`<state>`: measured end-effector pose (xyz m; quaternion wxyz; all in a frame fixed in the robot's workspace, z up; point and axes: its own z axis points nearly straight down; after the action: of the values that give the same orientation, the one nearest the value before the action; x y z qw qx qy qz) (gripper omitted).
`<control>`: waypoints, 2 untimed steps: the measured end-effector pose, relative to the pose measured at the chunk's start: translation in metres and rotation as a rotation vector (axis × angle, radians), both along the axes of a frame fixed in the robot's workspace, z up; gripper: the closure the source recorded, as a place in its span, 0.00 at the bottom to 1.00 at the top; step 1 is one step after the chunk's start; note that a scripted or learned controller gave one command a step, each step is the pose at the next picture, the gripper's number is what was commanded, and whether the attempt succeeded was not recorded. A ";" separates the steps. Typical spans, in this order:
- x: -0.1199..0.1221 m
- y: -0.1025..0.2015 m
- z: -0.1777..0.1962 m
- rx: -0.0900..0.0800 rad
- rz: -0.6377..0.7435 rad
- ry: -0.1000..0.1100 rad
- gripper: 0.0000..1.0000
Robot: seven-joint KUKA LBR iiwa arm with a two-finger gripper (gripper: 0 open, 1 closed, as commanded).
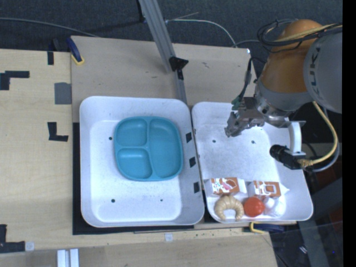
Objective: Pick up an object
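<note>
Seen from the fixed camera above the bench, the gripper [233, 128] hangs over the far part of the right bin [222, 154], close to that bin's far-left corner and just inside its far rim. The pickable things lie well apart from it, clustered along the near edge of the same bin. A croissant [229, 207] sits lowest and leftmost, curved, with its long axis running roughly along the near rim. Just beside it to the right is a red tomato-like ball [253, 206]. Behind these lie two small white-and-orange packets, the left packet [225, 186] touching or nearly touching the croissant and the right packet [267, 189] near the near-right corner. So the coming move, as a judgement, turns on travel from the far rim toward the near rim, then a descent; the left packet and the croissant are the nearest candidates, almost straight toward the near edge from the gripper.

The gripper's tip is dark and foreshortened from this angle. Whether it is spread or closed cannot be told, and nothing is visibly held in it or touched by it; it appears to be above bare bin floor.

The left bin [94, 166] carries a blue divided plate [148, 148], lying flat toward its far half, well apart from the gripper.
</note>
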<state>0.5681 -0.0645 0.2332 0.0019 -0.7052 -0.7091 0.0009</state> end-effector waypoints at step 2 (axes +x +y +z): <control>-0.049 0.095 -0.018 0.000 0.000 0.001 1.00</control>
<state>0.5189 0.0301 0.2150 0.0022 -0.7052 -0.7090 0.0015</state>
